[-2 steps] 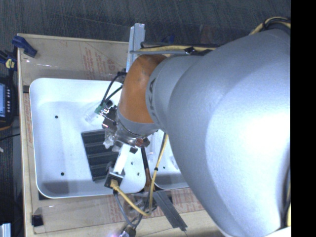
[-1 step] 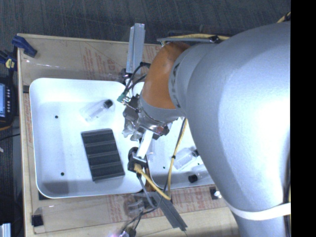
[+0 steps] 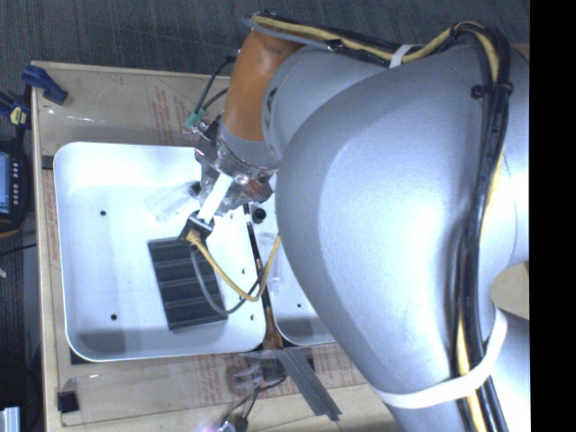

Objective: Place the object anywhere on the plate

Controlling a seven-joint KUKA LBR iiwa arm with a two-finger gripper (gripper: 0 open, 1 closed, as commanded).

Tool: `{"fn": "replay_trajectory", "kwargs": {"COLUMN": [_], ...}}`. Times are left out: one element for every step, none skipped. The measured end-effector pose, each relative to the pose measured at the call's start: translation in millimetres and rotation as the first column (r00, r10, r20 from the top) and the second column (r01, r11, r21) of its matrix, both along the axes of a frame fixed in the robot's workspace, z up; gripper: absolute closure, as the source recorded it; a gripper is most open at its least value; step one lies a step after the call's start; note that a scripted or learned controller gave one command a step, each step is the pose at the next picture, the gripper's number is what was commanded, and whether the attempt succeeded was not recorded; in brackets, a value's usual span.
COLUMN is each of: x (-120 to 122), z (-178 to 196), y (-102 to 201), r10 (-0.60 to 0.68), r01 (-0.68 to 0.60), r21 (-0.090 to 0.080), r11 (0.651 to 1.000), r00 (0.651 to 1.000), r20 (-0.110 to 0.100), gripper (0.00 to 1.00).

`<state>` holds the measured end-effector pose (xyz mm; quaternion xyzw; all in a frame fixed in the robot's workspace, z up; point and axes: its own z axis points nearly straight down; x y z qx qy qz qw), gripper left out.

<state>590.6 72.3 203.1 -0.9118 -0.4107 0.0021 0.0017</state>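
A dark, ribbed rectangular slab (image 3: 185,283) lies flat in the left bin (image 3: 99,268), toward its front right. My gripper (image 3: 196,191) hangs over the middle of that bin, just behind the slab's far end. A small pale, translucent thing (image 3: 166,203) sits on the bin floor right beside the gripper's left side. I cannot tell whether it touches the gripper. My arm's wrist and orange band (image 3: 247,79) hide the area behind the gripper.
The big grey arm (image 3: 396,205) covers nearly all of the right bin, leaving a sliver of its front left corner (image 3: 297,331) in sight. A blue clamp (image 3: 43,81) sits at the bench's back left corner. A metal bracket (image 3: 288,376) lies in front of the bins.
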Motion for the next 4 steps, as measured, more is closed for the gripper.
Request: {"fn": "replay_trajectory", "kwargs": {"x": [-40.6, -106.6, -37.7, -74.1], "z": [-12.7, 6.2, -78.6, -110.0], "y": [-28.3, 18.1, 59.7, 58.1], "r10": [0.463, 0.248, 0.426, 0.097], "r01": [-0.463, -0.248, -0.426, -0.097], "r21": [0.002, 0.000, 0.000, 0.000], "r11": [0.886, 0.969, 0.905, 0.995], "r00": [0.886, 0.969, 0.905, 0.995], "r20": [-0.001, -0.002, -0.001, 0.005], "gripper": [1.00, 1.00, 1.00, 1.00]}}
